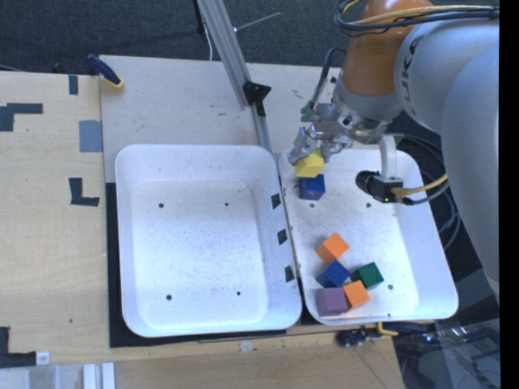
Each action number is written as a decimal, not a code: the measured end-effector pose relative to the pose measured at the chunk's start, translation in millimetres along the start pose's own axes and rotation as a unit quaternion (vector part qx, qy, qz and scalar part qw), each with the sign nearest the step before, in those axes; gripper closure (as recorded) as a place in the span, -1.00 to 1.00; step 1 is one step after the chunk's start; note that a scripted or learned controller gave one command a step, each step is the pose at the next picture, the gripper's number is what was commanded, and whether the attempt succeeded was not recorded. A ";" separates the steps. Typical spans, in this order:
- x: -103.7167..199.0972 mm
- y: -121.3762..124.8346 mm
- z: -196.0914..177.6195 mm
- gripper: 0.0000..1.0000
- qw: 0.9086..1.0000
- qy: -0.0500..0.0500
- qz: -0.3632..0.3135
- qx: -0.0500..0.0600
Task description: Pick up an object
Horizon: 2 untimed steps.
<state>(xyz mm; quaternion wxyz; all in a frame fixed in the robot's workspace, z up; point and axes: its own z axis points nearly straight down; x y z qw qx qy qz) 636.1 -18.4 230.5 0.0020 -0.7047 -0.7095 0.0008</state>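
Gripper (312, 148) is hanging over the upper-left corner of the right bin, its fingers seeming to be closing on a yellow block (309, 165) that is sitting between them, clear of the bin floor as far as can be judged.

Arm (422, 63), grey with an orange band, is reaching in from the right and covering the upper right of the view.

Desk (49, 217), light wood, is carrying both bins and several grey tape marks.

Left bin (130, 168), white and shallow, is lying beside the right bin, their rims touching.

Right bin (422, 282), white, is holding all the blocks.

Blue block (311, 187) is lying just below the yellow block, near the bin's left wall.

Orange block (332, 247) is lying further down, at the top of a cluster.

Purple block (331, 301), dark blue block (333, 275), green block (369, 275) and small orange block (356, 293) are clustering together, touching, near the lower edge.
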 end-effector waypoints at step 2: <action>113.8 14.4 -3.4 1.00 1.000 0.000 0.000 -0.001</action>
